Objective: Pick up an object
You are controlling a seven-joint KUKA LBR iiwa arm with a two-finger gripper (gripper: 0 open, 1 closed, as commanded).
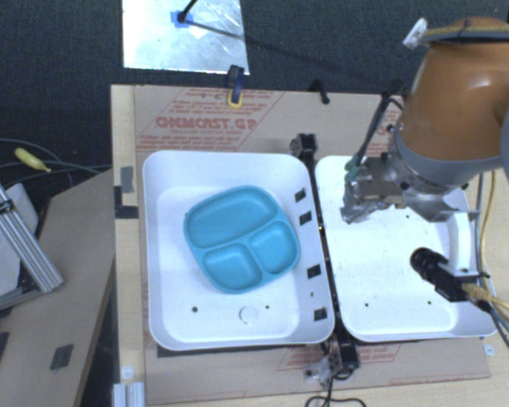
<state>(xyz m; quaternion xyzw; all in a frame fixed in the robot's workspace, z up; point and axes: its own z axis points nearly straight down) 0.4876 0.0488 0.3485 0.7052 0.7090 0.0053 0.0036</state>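
A light blue divided plate (241, 237) with three compartments lies flat in the middle of the left bin (165, 253). My gripper (354, 206) hangs over the upper left part of the right bin (382, 312), close to the divider between the bins and to the right of the plate. The big orange wrist band above it hides much of the right bin's far side. A small teal patch shows at the gripper's upper edge; I cannot make out whether it is a separate object.
A small pale round mark (249, 315) lies on the left bin's floor near its front wall. Black clips (304, 147) sit along the divider between the bins. Cardboard (212, 117) lies under both bins, and a shiny sheet (183, 19) sits behind them.
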